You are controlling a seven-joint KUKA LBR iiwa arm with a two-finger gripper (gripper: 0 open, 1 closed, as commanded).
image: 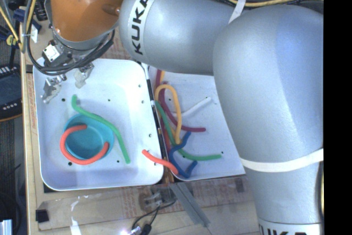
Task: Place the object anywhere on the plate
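Observation:
A round blue plate (88,141) lies in the left bin (126,85). An orange-red cord (82,160) curls along the plate's rim in a near ring. A green cord (107,125) runs from the bin's upper left, across the plate's upper edge, down to the right. My gripper (67,81) hangs above the bin's upper left corner, clear of the plate, its fingers apart with nothing between them. Another red cord (155,159) lies across the divider between the bins.
The right bin (220,113) holds several cords: yellow (171,97), dark red (187,128), green (201,157), blue (184,165) and a white one (197,105). The big grey arm (264,80) covers the right side and top of the view.

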